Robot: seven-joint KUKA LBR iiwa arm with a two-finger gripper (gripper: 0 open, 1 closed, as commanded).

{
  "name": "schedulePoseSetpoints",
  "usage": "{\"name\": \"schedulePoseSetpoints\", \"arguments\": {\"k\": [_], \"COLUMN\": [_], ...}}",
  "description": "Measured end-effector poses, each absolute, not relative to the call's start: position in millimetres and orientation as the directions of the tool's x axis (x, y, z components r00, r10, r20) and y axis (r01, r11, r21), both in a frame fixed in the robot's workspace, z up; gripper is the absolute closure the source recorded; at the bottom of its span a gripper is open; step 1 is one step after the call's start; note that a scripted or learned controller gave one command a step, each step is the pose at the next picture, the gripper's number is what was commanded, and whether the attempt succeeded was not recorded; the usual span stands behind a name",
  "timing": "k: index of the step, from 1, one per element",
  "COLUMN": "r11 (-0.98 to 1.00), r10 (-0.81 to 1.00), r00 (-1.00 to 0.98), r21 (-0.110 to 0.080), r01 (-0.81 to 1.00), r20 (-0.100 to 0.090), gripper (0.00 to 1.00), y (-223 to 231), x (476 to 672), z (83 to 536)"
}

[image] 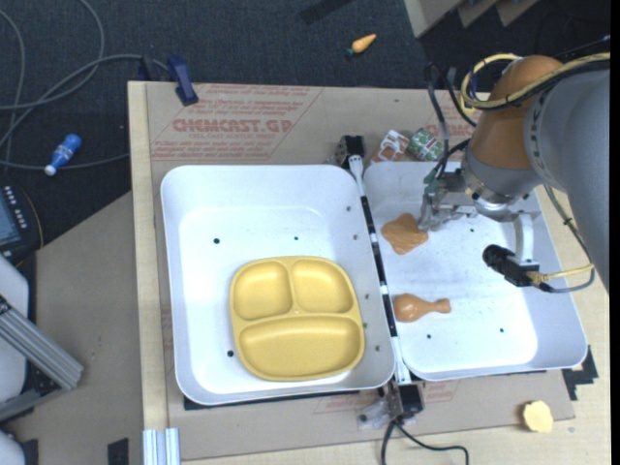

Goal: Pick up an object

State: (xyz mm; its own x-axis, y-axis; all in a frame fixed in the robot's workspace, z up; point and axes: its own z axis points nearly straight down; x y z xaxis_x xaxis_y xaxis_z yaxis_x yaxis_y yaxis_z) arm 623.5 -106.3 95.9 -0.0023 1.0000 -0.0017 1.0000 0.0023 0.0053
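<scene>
Dark carpet floor (242,17) with grey cables (58,46) surrounds the brown cardboard-covered bench (232,114), evenly lit.

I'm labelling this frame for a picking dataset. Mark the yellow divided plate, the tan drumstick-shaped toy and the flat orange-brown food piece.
Yellow divided plastic plate (295,356): camera view, on its large lower compartment.
Tan drumstick-shaped toy (412,308): camera view, on its rounded thick end.
Flat orange-brown food piece (403,234): camera view, on its middle.

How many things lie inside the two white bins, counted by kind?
Yellow plastic divided plate in the left bin: 1
Tan toy food pieces in the right bin: 2, a flat tan piece by the gripper and a drumstick-shaped tan piece
Total: 3
</scene>
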Motion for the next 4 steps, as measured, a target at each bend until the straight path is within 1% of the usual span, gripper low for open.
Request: {"name": "schedulePoseSetpoints", "arguments": {"k": [1,2,3,4], "r11": [0.001,0.001,-0.002,0.002], "r10": [1.000,1.000,1.000,1.000], "r00": [-0.001,-0.001,0.002,-0.002], "r21": [-0.002,-0.002,-0.007,0.005], "r01": [1.000,1.000,1.000,1.000], "r20": [0.001,0.000,0.002,-0.002], "gripper": [1.00,0.00,0.00,0.00], "y": [-95.1,-95.4,-97.1,-110.4], "x": [609.6,609.9,555.2,601.1], "z": [103.5,102.9,83.5,84.8]}}
